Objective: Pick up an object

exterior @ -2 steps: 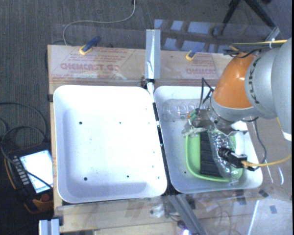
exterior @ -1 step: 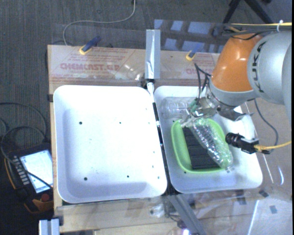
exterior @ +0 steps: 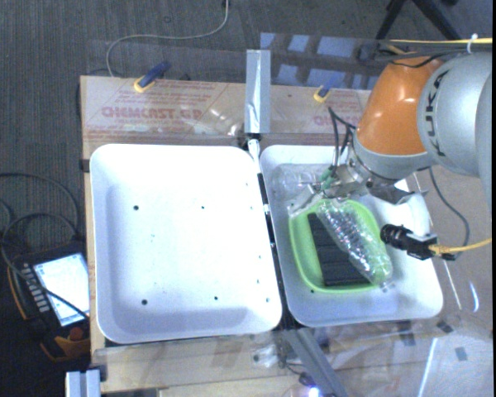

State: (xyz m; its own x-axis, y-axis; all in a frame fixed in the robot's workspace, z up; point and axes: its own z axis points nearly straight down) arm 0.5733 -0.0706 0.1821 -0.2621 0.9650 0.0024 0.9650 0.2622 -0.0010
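Green plastic catches the eye first: a shallow green tray [exterior: 298,246] sits in the white bin [exterior: 355,307] on the arm's side. In it lie a black ridged block [exterior: 332,256] and, right alongside and touching it, a crinkly clear wrapper [exterior: 362,240]. Those are the things up for grabs. The other white bin [exterior: 182,246], next door, is not in play.

Now the arm [exterior: 413,118], orange band and all, leans in over the back of the bin. The claw [exterior: 335,182] hangs low at the tray's far rim, just by the top end of the wrapper. Open or clenched? From where I stand I cannot tell; the wrist and the glare off the plastic hide it. I can see nothing held, so I'd call this the approach, or the very start of a grab.

Risks, as I judge them: the claw is at the edge, not the middle, so it may pinch only a corner of that slippery wrapper and lose it on the lift. It could just as well catch the tray's rim and tip the tray, spilling the block. And wrapper and block lie so close together that a push on one would likely shove the other out of reach.
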